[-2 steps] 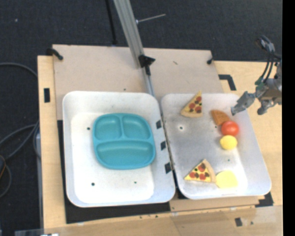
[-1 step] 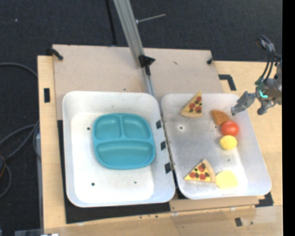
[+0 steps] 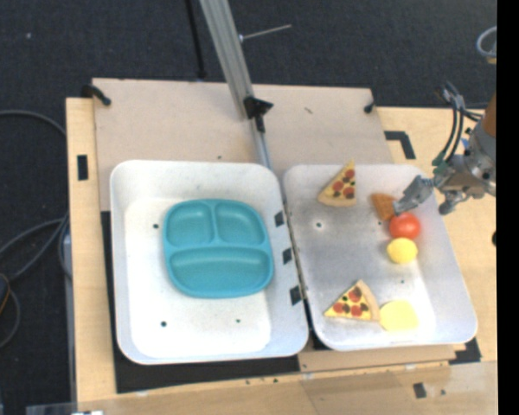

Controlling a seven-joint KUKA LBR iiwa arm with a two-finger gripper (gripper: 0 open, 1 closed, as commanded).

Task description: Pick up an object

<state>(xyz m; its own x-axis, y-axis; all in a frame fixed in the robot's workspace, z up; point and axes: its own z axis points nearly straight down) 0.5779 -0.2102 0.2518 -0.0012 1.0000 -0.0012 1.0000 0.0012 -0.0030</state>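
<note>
The right bin (image 3: 329, 240) holds several toy foods. A pizza slice (image 3: 339, 185) lies near its back edge, with a small orange-brown piece (image 3: 382, 206) to its right. A red tomato (image 3: 405, 226) sits just in front of that piece, and a yellow lemon (image 3: 402, 250) is below the tomato. A second pizza slice (image 3: 352, 303) and a yellow piece (image 3: 399, 316) lie at the front. My gripper (image 3: 426, 203) hangs over the bin's back right part, open, with nothing between its fingers. Its left fingertip (image 3: 403, 206) is right beside the orange-brown piece and just above the tomato.
The left bin (image 3: 130, 232) holds a teal divided plate (image 3: 217, 248). A slanted metal post (image 3: 229, 46) rises behind the bins, ending at a clamp (image 3: 258, 108). Cables (image 3: 457, 128) run along the arm at the right edge.
</note>
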